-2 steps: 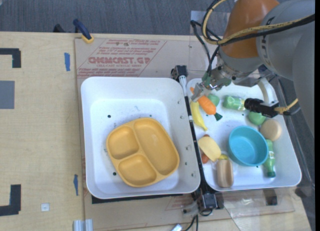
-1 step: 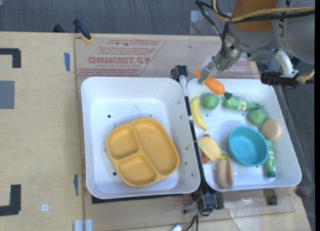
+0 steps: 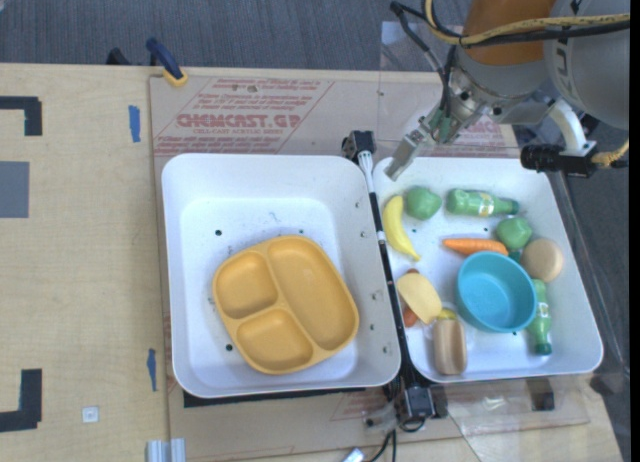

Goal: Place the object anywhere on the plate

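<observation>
Camera view has the yellow plate [image 3: 285, 302] sitting in the left bin [image 3: 190, 190], nothing on it yet. Candidates lie in the right bin [image 3: 580, 280]: the banana [image 3: 399, 227], long axis running away from camera, is nearest, just below the gripper [image 3: 404, 158]. Whether the fingers are apart, I can't tell. Beyond sit a green vegetable [image 3: 422, 202], carrot [image 3: 474, 246] and blue bowl [image 3: 494, 291]; the divider [image 3: 375, 235] stands between.

A single fixed camera looked down at a slant from above the pale wooden worktop [image 3: 70, 280], close enough to take in both shallow white bins [image 3: 190, 250] side by side, left and right.
</observation>
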`<state>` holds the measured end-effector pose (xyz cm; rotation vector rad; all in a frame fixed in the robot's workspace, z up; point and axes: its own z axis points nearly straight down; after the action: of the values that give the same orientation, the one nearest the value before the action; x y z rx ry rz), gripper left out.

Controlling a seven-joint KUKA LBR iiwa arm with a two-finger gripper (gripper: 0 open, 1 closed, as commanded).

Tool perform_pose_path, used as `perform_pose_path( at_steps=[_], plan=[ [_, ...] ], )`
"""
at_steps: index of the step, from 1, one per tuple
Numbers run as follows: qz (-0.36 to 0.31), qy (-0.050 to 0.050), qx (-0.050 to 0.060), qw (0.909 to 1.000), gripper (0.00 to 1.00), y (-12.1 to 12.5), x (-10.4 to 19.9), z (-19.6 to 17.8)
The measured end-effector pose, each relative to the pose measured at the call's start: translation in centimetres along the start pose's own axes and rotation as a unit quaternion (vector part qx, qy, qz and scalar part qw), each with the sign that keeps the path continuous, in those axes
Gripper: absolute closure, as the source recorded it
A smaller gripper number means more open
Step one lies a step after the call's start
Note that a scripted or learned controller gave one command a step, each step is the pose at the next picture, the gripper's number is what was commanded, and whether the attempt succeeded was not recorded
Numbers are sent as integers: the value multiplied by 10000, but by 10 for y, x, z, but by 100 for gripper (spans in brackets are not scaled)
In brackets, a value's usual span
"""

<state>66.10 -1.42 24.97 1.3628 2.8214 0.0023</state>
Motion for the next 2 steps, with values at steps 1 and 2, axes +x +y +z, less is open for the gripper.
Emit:
perform_pose_path(
  at_steps=[1, 2],
  plan=[
    [-11, -41, -33, 10000, 100, 2, -1, -12],
    [-1397, -44, -42, 9902, 100, -9, -1, -203]
  ],
)
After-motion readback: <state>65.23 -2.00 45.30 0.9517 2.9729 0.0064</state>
